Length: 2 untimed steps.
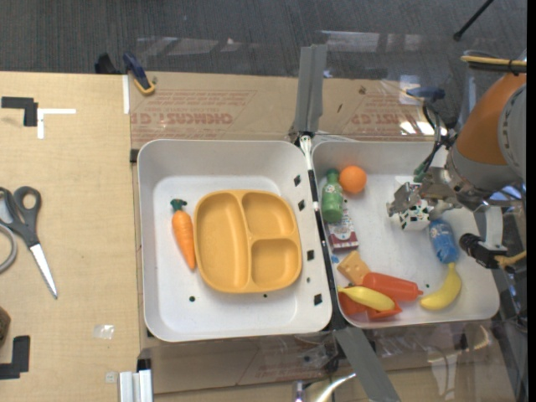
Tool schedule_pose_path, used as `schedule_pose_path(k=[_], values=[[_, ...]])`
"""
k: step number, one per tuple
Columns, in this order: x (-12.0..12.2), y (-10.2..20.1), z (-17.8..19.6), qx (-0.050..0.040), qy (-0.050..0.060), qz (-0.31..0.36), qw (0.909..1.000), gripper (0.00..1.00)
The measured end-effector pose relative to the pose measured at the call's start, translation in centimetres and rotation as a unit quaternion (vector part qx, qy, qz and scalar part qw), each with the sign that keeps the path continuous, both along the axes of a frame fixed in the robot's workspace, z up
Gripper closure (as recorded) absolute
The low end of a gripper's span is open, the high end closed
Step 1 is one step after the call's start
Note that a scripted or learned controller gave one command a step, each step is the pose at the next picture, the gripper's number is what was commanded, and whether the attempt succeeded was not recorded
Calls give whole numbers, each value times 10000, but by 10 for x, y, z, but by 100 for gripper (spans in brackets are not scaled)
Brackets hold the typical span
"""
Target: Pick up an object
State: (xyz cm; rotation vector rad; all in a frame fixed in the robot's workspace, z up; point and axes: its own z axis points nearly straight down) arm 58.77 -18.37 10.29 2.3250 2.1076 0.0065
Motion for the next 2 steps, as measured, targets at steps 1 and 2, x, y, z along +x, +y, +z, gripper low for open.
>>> schedule_pose_path(k=[1,2], values=[[-1,-1,8,-13,26,17,10000,100],[21,59,97,-9,38,-458,9989,100]])
